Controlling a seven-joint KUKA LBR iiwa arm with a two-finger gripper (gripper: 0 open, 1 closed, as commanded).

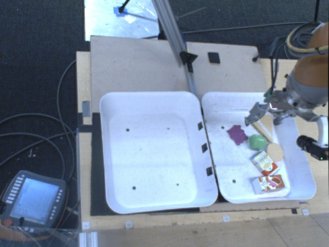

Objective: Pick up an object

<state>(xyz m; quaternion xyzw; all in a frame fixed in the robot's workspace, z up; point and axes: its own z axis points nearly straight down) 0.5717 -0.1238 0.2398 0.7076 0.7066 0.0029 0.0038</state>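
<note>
Green and rounded, the small object (258, 141) lay in the right bin (303, 189), beside a purple piece (237, 134), a tan disc (275, 151) and two printed packets (263, 162). The step looked like the approach: the gripper (266, 114) hovered above the bin's far end, jaws spread, empty, touching nothing. Next, it probably needed lowering onto one item.

One fixed camera hangs well above the bench (154, 68), looking down at a slant toward twelve o'clock, far enough off to take in both white bins (110, 104) and the surrounding dark floor (36, 35).
</note>
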